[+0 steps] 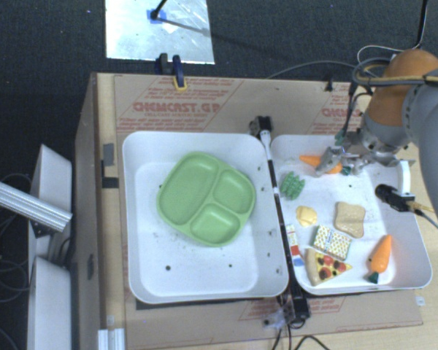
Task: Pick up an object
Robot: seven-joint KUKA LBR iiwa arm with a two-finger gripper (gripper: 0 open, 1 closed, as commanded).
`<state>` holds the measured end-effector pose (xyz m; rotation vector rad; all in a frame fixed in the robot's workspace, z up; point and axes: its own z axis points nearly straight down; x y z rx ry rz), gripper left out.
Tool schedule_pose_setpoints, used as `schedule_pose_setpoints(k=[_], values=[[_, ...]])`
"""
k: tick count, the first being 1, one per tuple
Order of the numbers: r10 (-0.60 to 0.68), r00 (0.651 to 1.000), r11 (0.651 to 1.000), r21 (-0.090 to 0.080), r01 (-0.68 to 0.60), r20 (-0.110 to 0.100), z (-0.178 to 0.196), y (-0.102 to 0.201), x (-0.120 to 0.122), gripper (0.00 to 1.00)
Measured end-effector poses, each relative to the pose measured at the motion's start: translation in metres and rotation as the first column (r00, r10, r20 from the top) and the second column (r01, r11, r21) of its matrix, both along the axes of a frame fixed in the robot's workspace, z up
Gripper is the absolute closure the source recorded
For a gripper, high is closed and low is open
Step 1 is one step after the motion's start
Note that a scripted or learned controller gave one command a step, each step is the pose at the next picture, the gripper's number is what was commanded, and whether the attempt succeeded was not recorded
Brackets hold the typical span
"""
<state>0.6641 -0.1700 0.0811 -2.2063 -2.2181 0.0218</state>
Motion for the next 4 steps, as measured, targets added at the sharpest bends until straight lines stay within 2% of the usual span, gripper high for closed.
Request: schedule_pose_setpoints(k=[1, 2, 4], values=[[-0.002, 1.0, 1.0, 0.004, 0.002, 0.0, 0.001, -0.013, 0.001, 0.0], [0.0, 1.0, 1.0, 0.0, 0.0, 0.005, 0.001, 0.004, 0.001, 0.0], [-0.001, 1.0, 1.0, 0.004, 0.001, 0.004, 0.001, -0.001, 0.002, 0.0]])
